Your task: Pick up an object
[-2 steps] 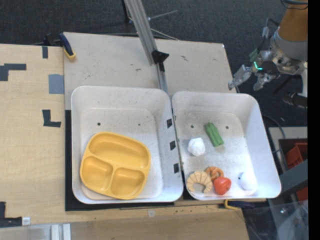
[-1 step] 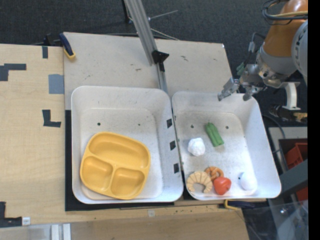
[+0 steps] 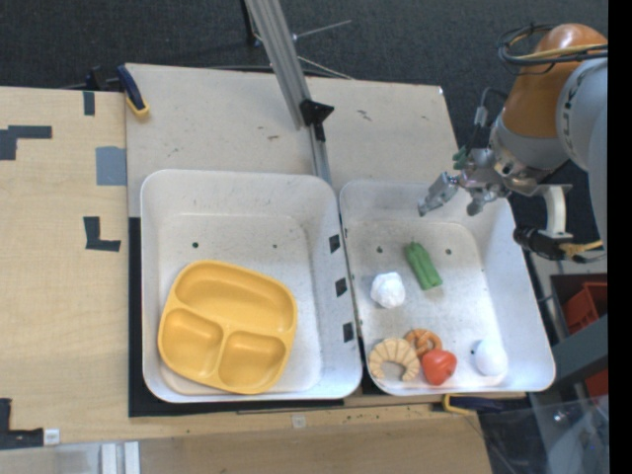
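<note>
While my arm reaches in from the right, my gripper (image 3: 456, 194) hangs above the far right corner of the right bin (image 3: 513, 265), its two fingers spread apart with nothing between them. Below it and toward the near side, the things I could pick lie scattered on the bin floor. A green block (image 3: 424, 265) lies closest to me, tilted, about mid-bin. Just beside it to the left sits a white crumpled ball (image 3: 388, 288), apart from the block by a small gap. Along the near wall there is a cluster: a pale croissant (image 3: 395, 357) curled at the left, a small brown pretzel-like piece (image 3: 424, 340) touching its upper edge, and a red tomato-like object (image 3: 438, 365) pressed against both. A white egg-like object (image 3: 487, 357) rests near the right corner, a little apart from the red one.

The left bin (image 3: 158, 205) holds a yellow divided plate (image 3: 229, 326) with three compartments, lying in its near half. Both bins sit side by side on the table (image 3: 217, 117), and a slanted metal pole (image 3: 286, 57) crosses above the far side.
</note>
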`<move>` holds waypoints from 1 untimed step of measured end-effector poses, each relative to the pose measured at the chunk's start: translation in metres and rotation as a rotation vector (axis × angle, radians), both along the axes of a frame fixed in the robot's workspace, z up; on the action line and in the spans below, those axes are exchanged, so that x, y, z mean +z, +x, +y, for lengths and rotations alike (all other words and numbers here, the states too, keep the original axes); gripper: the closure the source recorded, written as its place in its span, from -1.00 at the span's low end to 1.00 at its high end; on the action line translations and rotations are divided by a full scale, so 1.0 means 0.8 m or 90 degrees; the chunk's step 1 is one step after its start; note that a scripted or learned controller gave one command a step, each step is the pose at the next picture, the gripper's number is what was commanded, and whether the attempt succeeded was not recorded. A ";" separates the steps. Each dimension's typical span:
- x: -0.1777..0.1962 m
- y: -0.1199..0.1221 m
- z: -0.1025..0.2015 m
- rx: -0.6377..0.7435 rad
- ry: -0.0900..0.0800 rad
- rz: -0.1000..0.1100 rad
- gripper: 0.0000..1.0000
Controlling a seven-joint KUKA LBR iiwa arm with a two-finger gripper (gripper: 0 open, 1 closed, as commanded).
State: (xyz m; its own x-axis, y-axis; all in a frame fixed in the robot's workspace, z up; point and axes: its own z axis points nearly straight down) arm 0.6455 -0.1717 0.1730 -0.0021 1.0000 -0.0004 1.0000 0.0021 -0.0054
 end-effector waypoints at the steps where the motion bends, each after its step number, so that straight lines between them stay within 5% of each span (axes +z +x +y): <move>1: -0.064 0.000 0.013 0.000 0.000 0.000 -1.00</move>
State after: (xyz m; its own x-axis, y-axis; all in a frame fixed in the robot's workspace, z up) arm 0.6451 -0.1612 0.1219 -0.0024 1.0000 0.0002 1.0000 0.0024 -0.0062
